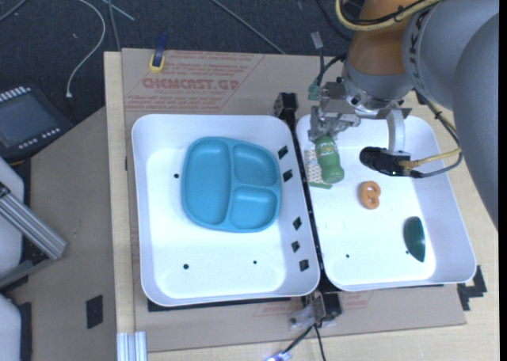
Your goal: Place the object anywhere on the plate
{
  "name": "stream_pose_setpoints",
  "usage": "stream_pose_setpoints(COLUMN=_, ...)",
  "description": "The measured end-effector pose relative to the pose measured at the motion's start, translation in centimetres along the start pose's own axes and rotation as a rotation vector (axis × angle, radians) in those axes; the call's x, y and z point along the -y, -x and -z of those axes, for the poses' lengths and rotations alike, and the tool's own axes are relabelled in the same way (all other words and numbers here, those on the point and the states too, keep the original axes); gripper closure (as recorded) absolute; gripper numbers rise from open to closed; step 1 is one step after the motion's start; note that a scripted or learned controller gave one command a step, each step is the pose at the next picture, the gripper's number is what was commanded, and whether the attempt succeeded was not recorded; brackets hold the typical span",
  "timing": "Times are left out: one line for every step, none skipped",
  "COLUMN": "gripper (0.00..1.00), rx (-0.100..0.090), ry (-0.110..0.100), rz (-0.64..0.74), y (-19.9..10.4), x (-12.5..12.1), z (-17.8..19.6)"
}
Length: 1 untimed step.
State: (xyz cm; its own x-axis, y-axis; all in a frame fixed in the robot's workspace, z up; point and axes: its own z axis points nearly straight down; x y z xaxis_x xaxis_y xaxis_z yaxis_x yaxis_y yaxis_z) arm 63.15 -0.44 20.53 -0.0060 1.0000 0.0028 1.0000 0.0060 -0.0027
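A blue three-compartment plate (231,184) lies in the left white bin (158,272). In the right bin (444,264), a green bottle-shaped object (328,161) with a pale label lies near the left wall at the far end. My gripper (323,131) hangs directly over the top end of that green object, touching or almost touching it. A small orange object (370,194) lies to the right of the bottle, and a dark green object (414,238) lies nearer the front right.
The arm's orange band (392,11) and grey body cover the far right of the right bin. A black cable part (384,161) hangs beside the gripper. The ridge between the bins (305,193) carries small black markers.
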Motion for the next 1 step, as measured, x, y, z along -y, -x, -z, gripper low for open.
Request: stream_pose_setpoints(gripper=1.00, rx=0.000, ry=0.005, rz=0.001, y=-5.17, x=-0.28, z=1.55)
